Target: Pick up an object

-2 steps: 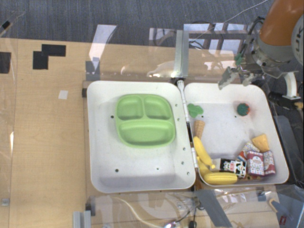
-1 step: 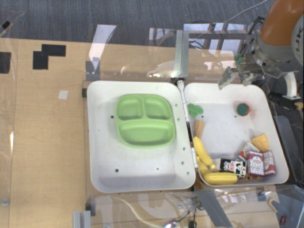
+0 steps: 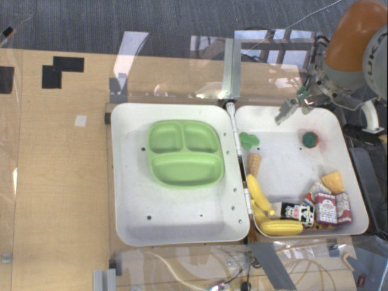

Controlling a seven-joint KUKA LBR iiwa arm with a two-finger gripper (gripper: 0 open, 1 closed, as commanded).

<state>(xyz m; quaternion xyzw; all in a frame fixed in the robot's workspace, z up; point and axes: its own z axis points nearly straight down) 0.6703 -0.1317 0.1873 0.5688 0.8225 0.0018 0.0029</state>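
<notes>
My gripper [image 3: 294, 107] hangs over the back edge of the right bin [image 3: 285, 162], open, with nothing between its fingers. Below it in that bin lie a small dark green ball [image 3: 310, 139], a light green piece [image 3: 248, 140] and an ice cream cone [image 3: 254, 162]. Toward the front lie two yellow bananas [image 3: 257, 193] [image 3: 280, 227], an orange wedge [image 3: 332, 180], red-and-white cartons [image 3: 328, 208] and a black-and-white carton [image 3: 296, 212]. The ball sits a little in front of and right of the gripper.
A green divided plate [image 3: 185, 153] lies in the left bin [image 3: 130, 211]. A metal divider [image 3: 237, 162] separates the two bins. The grey arm with its orange band [image 3: 357, 23] fills the upper right corner. Clear panels stand behind the bins.
</notes>
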